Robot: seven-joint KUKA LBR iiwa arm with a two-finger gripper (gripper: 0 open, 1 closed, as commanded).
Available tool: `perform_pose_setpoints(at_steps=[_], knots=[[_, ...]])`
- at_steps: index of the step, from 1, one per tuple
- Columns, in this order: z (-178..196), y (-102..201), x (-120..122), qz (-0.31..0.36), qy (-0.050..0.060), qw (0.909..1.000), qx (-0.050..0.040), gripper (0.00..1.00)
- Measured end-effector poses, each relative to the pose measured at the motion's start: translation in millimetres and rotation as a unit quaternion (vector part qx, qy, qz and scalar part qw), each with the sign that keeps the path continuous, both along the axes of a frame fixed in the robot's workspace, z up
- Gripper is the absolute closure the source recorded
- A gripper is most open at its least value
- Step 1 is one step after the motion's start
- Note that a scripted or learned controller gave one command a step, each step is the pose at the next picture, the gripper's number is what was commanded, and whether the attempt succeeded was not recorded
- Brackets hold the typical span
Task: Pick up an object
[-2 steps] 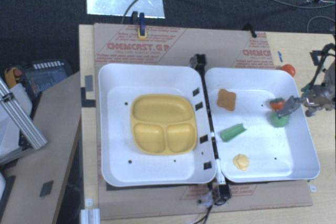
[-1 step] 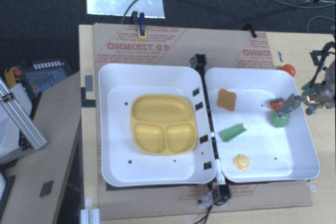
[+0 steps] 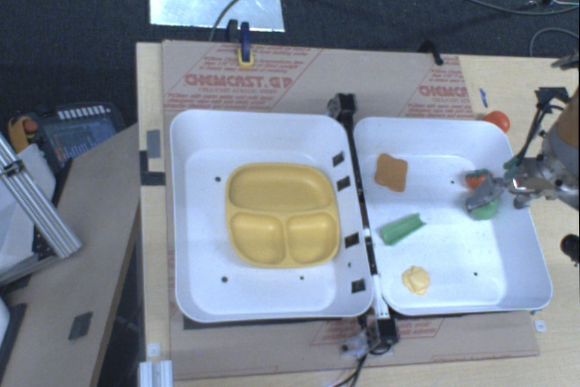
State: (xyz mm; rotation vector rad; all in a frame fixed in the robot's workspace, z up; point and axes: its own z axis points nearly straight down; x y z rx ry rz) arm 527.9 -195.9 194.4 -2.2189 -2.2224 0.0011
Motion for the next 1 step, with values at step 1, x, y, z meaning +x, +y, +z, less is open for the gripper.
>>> perform_pose_setpoints(at_steps=[1], knots=[[-41.9,-1.6,-2.0,0.0,0.0,1.0,0.0,0.0]])
